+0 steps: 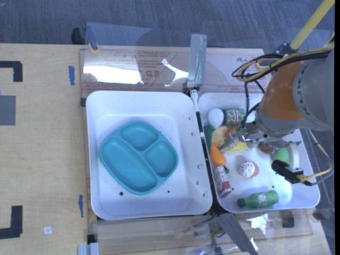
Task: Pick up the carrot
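Note:
The orange carrot (217, 155) lies along the left wall of the right bin (308, 195), between a yellow item (218, 137) above it and a red-and-white bottle (223, 179) below it. My gripper (235, 137) hangs low in the bin, just right of and above the carrot's upper end, near the yellow item. The grey wrist and orange band hide what lies beneath them.
The right bin also holds a white egg (215, 116), a small can (234, 115), a speckled ball (247, 169), a green fruit (281, 154) and a green bottle (258, 198). A blue divided plate (139, 156) sits in the left bin (106, 110). Cables hang over the bin's far right.

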### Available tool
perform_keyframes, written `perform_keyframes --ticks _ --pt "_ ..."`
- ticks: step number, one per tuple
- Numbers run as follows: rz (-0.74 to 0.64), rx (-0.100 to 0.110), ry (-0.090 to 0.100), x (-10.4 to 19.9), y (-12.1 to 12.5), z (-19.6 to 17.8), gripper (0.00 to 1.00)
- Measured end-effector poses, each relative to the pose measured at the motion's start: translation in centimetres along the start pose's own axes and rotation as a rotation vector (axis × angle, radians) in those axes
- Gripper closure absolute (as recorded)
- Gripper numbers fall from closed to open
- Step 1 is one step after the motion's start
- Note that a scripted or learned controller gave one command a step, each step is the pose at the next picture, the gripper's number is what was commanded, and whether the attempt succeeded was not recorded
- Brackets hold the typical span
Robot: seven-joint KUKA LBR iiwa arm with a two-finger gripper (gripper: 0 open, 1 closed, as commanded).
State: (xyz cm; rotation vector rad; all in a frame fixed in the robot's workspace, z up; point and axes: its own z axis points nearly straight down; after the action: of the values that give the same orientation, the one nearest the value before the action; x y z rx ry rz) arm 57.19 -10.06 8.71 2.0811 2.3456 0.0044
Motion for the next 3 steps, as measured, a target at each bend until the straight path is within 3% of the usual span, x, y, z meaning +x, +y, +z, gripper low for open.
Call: perform_keyframes --ticks 1,2,3 --pt "0.042 0.004 0.003 1.2 -7.7 -0.1 0.00" --pt "-0.029 -0.001 0.003 7.2 -8.2 -10.0 0.00" --pt "0.051 0.012 0.003 0.7 -9.4 -4.9 0.00"
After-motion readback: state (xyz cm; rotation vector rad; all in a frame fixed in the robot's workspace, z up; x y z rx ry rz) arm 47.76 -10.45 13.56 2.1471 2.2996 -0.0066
